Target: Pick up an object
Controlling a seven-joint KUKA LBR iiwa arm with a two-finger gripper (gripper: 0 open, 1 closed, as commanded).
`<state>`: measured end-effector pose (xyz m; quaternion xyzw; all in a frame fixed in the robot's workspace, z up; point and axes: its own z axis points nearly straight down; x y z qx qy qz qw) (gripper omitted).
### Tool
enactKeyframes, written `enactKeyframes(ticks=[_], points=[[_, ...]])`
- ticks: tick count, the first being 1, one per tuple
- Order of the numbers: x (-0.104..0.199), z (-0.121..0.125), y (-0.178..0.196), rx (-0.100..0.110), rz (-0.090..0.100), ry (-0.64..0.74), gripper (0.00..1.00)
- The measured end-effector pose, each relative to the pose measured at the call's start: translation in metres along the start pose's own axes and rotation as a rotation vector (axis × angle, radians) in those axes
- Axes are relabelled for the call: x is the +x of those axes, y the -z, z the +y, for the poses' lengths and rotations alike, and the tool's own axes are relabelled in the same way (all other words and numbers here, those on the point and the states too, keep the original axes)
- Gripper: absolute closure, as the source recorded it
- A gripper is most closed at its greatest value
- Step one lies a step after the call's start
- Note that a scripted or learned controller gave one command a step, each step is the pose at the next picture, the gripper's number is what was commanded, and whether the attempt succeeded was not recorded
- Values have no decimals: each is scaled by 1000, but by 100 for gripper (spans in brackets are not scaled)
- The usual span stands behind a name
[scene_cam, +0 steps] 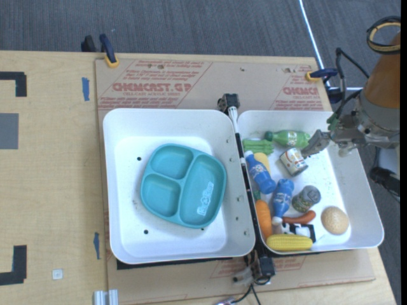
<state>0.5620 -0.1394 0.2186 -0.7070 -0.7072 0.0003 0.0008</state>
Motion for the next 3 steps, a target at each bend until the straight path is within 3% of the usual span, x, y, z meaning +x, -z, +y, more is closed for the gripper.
enactKeyframes(ticks=[1,2,3], points=[[40,18,-123,0,0,-23,0],[40,19,-112,-3,-1,-23,100],[59,-26,-34,-2,-1,-327,100]])
